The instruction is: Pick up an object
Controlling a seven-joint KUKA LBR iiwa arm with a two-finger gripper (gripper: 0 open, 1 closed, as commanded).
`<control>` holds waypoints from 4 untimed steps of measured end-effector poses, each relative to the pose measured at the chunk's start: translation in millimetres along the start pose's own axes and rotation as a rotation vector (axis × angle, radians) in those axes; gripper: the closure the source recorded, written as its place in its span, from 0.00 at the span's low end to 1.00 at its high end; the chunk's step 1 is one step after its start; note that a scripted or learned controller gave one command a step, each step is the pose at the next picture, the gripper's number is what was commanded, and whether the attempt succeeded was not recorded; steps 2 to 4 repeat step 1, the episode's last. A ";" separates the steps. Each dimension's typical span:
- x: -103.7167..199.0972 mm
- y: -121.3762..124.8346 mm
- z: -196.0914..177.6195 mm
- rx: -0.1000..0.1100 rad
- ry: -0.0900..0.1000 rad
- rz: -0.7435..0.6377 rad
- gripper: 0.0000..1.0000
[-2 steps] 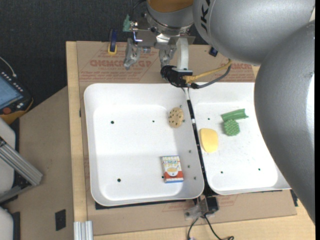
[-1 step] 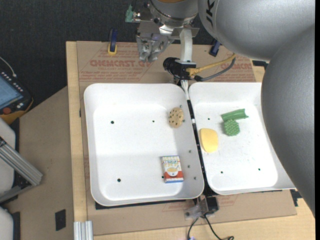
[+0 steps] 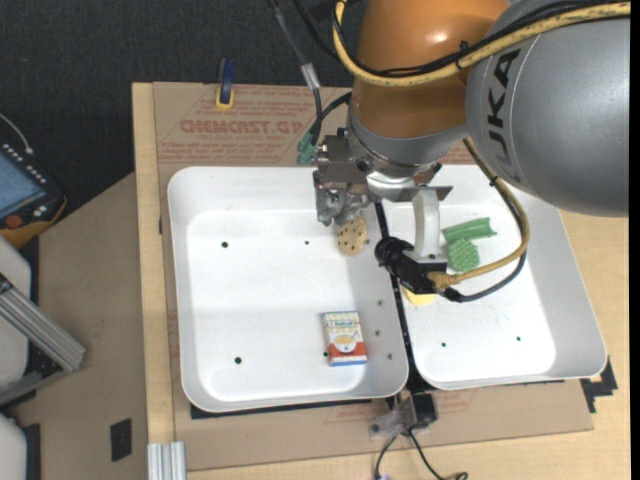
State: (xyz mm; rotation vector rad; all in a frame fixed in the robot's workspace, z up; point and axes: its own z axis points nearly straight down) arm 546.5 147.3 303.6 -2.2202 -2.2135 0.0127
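Camera view: gripper [image 3: 345, 218] low over left bin [image 3: 200, 268], far edge; jaw state cannot tell. Tan block [image 3: 351, 236] directly beneath, touching or held unclear, likely target. Small box [image 3: 344, 338] near front. Green items [image 3: 466, 243] in right bin [image 3: 560, 318].

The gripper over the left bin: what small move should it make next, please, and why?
Probably a short, straight lift. The gripper sits low at the far right part of the left bin, with a small tan spotted object right at its fingertips. Whether that object is truly gripped is unclear; lifting would show it.
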 end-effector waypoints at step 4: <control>-14.5 -18.5 -47.6 -0.016 0.003 0.000 1.00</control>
